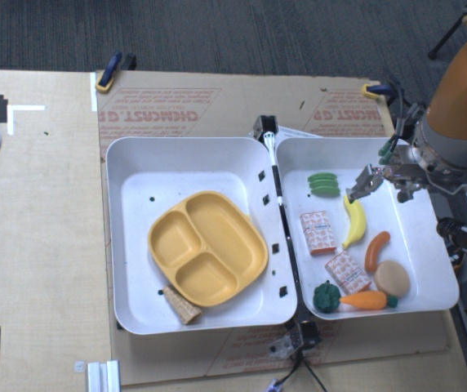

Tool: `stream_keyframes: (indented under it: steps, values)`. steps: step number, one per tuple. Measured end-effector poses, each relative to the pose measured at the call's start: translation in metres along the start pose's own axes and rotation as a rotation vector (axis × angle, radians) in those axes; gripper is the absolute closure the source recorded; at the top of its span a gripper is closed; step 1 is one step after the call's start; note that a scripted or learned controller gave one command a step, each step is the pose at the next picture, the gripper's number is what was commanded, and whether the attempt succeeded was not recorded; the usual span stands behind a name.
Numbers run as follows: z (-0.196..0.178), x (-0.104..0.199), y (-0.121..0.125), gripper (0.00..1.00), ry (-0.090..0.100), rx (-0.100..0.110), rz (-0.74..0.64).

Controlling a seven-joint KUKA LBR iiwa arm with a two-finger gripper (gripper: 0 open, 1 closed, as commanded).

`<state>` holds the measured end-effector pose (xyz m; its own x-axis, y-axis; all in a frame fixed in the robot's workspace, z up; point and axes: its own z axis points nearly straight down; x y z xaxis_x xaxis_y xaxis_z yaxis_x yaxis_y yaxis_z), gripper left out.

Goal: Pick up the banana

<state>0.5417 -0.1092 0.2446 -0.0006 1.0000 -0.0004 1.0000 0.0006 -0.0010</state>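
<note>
The arm is reaching in from three o'clock, its orange band [462, 88] looming over the right-hand bin [438, 296]; the gripper [366, 184] is hanging low above the upper part of that bin, and its dark fingers are pointing toward nine o'clock; I cannot tell from here whether they are standing wide or narrow, so I am leaving that open; nothing is showing between them.

The banana [353, 223] is lying on the bin floor just below the fingertips, toward six o'clock from the gripper; its long axis is running roughly twelve to six with a slight curve, its upper tip sitting nearly beneath the tool, so I judge the coming move to be a short drop and a small shift toward six o'clock, with the fingers closing across the fruit's narrow width.

Neighbours are crowding it: a green pepper [324, 184] is sitting at eleven o'clock, a small carton [318, 233] just beside it at nine o'clock, a sausage [375, 251] at four o'clock; the yellow divided plate [207, 247] is resting in the left bin [127, 243], well apart.
</note>
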Motion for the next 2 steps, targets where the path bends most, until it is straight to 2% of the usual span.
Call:
stream_keyframes:
  steps: [1, 2]
  values:
    - [0.1278, -0.0158, 0.0346, 0.0, 0.0, 0.0, -0.08]
    - [0.1181, -0.0163, 0.0351, 1.0, 0.0, -0.001, -0.077]
